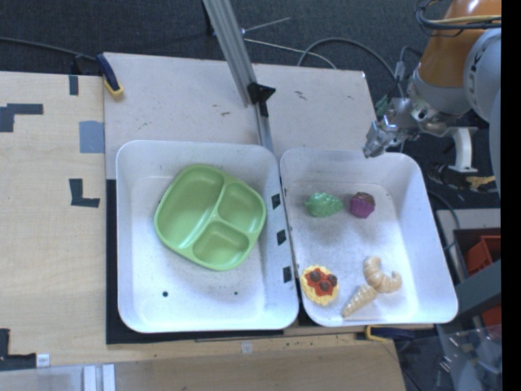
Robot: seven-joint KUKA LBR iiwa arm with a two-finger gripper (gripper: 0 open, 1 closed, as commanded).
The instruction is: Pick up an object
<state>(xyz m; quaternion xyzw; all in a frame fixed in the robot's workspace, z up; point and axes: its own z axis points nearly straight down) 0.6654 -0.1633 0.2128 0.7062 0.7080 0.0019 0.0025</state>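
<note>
- Right bin (423, 218), near edge: 1 tart-like toy w/ red dots (320, 285) at near-left corner; 1 cream croissant-cone toy (374, 285) just beside it, toward near-right. Cone's long axis runs diagonal, tip to near-left.
- Right bin, far half: 1 green leafy toy (324, 204) and 1 purple round toy (362, 204), side by side, apart, not touching. 4 loose items total in this bin.
- Left bin (134, 218): 1 green divided plate (210, 216), 3 compartments, approx. centre, tilted a bit vs. bin edges. Nothing on it that I can see.
- Gripper (376, 143): hangs at right bin's far edge, toward far-right corner, above the rim. Can't tell from here if it's apart or together; nothing visibly in it.
- Key relation: purple toy is nearest candidate, lies toward near edge from gripper and slightly left; green toy next, further left. Tart and cone sit across the bin at near edge, longest reach.
- My read: no pick made yet; next move = descend inward from far rim onto purple toy. Round shape, may roll off.
- Bench: 1 arm, 2 bins.
</note>
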